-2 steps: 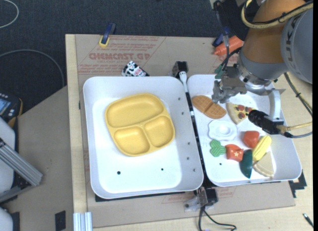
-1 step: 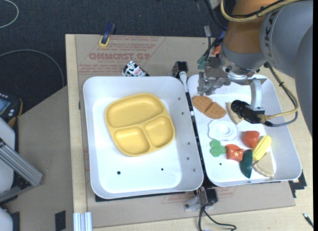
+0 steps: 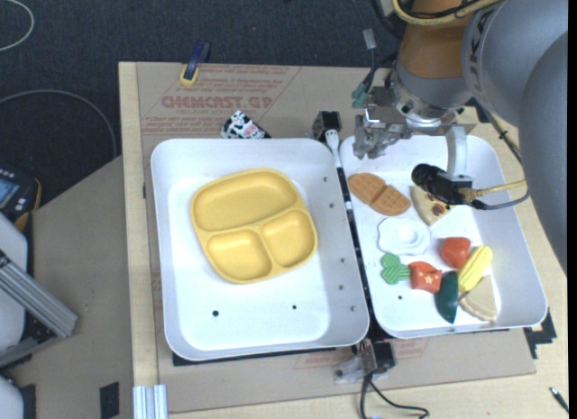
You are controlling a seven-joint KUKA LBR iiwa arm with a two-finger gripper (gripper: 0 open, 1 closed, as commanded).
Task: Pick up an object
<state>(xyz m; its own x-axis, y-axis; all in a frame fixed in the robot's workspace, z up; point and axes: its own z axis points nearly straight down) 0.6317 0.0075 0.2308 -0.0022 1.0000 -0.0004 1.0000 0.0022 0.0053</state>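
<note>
Gripper [image 3: 371,142] hangs at the right bin's [image 3: 526,275] far edge, finger state impossible to tell; toy waffle [image 3: 380,194] lies just below it, other play food crowded beyond.

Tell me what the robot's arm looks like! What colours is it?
The arm is big, round and smooth grey, with a shiny orange band just above the wrist. Below that sits a silvery metal gripper with small green bits on its side. Thin yellowish cables loop around the orange part, and a black camera-like piece with a cable hangs nearby.
</note>
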